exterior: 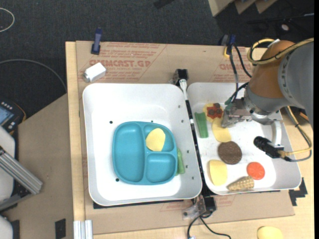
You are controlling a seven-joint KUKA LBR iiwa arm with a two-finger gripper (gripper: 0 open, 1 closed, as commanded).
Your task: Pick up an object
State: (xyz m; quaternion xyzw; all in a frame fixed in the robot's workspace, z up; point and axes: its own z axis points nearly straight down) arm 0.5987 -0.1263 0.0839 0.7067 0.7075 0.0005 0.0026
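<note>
Plywood bench (134, 66), 2 white bins (99, 133), dark carpet (99, 9)

Arm (294, 73) enters from the right edge of the frame, upper right quadrant. Grey link fills the far right; orange band (266, 76) sits just left of it, above the wrist. Wrist (259, 108) points down and left, toward centre right of frame. Gripper (230, 119) at the arm's lower left end, low over the surface beneath it. Finger spacing not legible from this slant; probably hidden by the wrist housing.
</note>
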